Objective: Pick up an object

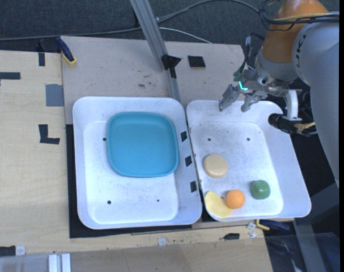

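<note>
My gripper hangs over the far edge of the right bin, its two fingers spread apart with nothing between them. Well below it in that bin lie a beige round object, an orange ball, a green ball and a yellow banana-like piece at the front left corner. All of these sit apart from the gripper, toward the bin's near side.
The left bin holds a square teal plate. A slanted metal pole rises behind the bins. Black cables run across the dark floor at the back. A yellow-blue clamp sits on the bench's far left.
</note>
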Tool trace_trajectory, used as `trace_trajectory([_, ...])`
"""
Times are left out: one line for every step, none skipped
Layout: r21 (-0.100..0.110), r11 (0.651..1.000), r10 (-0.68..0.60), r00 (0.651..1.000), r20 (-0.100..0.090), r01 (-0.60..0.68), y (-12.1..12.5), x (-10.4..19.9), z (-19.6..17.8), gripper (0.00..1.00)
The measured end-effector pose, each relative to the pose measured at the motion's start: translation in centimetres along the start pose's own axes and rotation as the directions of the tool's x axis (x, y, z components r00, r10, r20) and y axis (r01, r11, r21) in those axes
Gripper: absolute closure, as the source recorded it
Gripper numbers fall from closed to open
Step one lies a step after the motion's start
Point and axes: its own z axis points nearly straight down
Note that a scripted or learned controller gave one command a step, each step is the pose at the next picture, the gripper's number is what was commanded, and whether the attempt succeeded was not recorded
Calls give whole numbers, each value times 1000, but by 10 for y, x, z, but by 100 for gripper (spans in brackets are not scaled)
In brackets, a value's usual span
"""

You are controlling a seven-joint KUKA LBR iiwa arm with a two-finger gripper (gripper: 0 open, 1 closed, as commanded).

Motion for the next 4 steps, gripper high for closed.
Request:
trace_trajectory([0,1000,0,1000,0,0,0,0,0,0])
trace_trajectory([5,1000,0,1000,-1,0,-7,7,59,0])
trace_trajectory([1,1000,0,1000,1,0,-7,7,109,0])
trace_trajectory([0,1000,0,1000,1,0,-7,7,97,100])
